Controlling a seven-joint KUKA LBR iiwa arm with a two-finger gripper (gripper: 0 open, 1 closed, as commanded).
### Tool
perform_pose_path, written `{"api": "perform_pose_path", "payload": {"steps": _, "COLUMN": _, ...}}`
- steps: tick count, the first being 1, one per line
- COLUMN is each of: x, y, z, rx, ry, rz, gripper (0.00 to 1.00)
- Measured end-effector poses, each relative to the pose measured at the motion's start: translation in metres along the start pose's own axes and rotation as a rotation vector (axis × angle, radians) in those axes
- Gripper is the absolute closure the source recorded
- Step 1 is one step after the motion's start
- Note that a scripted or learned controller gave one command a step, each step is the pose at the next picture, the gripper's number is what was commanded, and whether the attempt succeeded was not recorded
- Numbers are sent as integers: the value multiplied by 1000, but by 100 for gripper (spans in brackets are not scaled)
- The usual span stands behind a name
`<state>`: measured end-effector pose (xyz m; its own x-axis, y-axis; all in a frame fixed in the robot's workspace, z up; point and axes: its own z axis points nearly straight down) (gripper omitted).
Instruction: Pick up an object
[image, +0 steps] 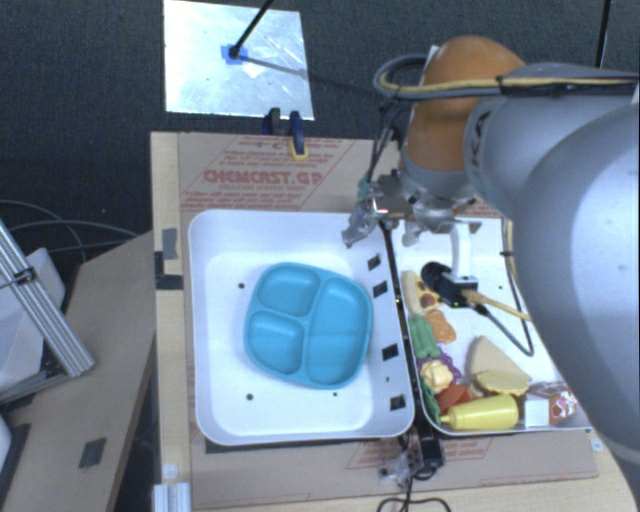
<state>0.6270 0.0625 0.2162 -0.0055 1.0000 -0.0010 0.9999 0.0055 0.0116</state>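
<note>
1. Dark flooring is seen around the bench (130, 300), on which a cardboard sheet (260, 172) with red lettering is laid under two white bins.
2. A blue divided plate (308, 325) is seen lying flat in the middle of the left bin (220, 400).
3. Small toy foods are heaped along the lower left of the right bin (490, 262): a yellow piece (485, 412) at the bottom, a tan slice (492, 362) above it, and an orange piece (440, 326) beside a green piece (425, 342) near the dividing wall.
4. The pincer (382, 232) is held at the upper end of that wall, well above the heap.
5. Its fingers (354, 234) are spread open, and nothing is gripped between them.
6. The grey arm (560, 190) is seen filling the right of the frame.
</note>
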Motion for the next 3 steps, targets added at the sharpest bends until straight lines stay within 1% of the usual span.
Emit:
{"api": "perform_pose_path", "payload": {"steps": 1, "x": 18, "y": -97, "z": -41, "rx": 13, "ry": 4, "rz": -2, "gripper": 0}}
{"api": "perform_pose_path", "payload": {"steps": 2, "x": 70, "y": -144, "z": 45, "rx": 22, "ry": 3, "rz": -4, "gripper": 0}}
{"api": "perform_pose_path", "payload": {"steps": 3, "x": -9, "y": -102, "z": -52, "rx": -1, "ry": -1, "rz": 11, "gripper": 0}}
